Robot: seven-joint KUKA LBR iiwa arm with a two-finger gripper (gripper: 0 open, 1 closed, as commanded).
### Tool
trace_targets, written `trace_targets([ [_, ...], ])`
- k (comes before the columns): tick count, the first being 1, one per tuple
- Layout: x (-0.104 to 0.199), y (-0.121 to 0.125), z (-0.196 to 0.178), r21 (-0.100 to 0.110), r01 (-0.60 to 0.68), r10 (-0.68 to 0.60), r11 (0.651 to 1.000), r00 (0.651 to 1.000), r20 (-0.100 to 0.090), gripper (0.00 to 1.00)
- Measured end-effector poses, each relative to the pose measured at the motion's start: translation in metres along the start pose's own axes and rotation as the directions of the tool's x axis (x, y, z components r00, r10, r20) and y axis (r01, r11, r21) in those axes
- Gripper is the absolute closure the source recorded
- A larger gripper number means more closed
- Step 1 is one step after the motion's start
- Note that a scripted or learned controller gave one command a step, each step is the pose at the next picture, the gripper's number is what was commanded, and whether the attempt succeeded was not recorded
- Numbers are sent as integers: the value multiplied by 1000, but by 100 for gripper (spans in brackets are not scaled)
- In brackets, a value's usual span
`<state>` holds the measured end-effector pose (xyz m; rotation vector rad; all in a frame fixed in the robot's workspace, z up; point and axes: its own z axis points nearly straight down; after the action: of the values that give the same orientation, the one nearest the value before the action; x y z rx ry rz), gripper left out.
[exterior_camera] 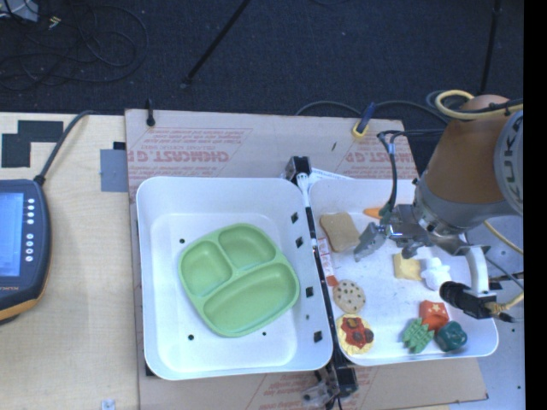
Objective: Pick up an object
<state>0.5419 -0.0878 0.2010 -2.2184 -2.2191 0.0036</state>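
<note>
The arm comes in from three o'clock, its orange band over the right bin (479, 348). The pincer (373, 239) hangs low over that bin's upper middle with its grey fingers (367, 244) spread open and nothing between them. Just beside it, toward nine o'clock, lies a tan slice of bread (340, 231), apart from the fingers. Toward five o'clock of the pincer sits a yellow block (408, 267). Lower in the bin lie a round cookie (349, 296), a red and yellow toy (356, 334), a red piece (433, 313), a green leafy toy (417, 336) and a dark green ball (452, 337). The left bin (162, 229) holds a green divided plate (238, 278). A handheld control pad (17, 246) rests on the bench (85, 348) at nine o'clock.
</note>
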Motion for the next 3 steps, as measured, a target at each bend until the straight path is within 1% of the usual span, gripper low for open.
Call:
trace_targets([
  [1, -76, 25, -38, -7, -4, 4, 1000, 1000, 5, 0],
  [2, -111, 50, 40, -1, 0, 0, 1000, 1000, 2, 0],
  [3, -115, 44, 116, -3, -1, 1, 1000, 1000, -1, 0],
])
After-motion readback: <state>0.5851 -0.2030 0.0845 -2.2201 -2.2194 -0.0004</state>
